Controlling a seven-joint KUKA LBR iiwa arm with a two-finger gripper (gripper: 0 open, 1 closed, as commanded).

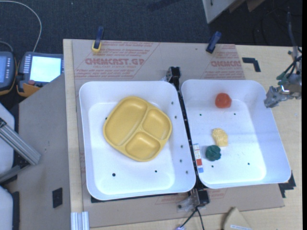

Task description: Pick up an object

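Camera view has the grey metal gripper [277, 96] hanging just off the right rim of the right shallow white plastic bin [268, 174], up near its far corner. Honestly can't tell how its jaws stand, too small and blurry.

Using that right bin as the landmark: to its left, touching rim to rim, sits the left shallow white plastic bin [96, 176]. Behind it on the brown cardboard sheet [144, 61] are a yellow clamp [97, 44] and a blue clamp [213, 42].

Inside the right bin there's a small round red-orange ball [222, 100] toward the far side, with bare floor all around it. Nearer the front-left, a lumpy pale yellow object [220, 137] and a dark green knobbly object [213, 152] sit just beside each other, close to the left wall. The bin's right half is open floor.

The left bin holds a yellow three-compartment plastic plate [137, 128].
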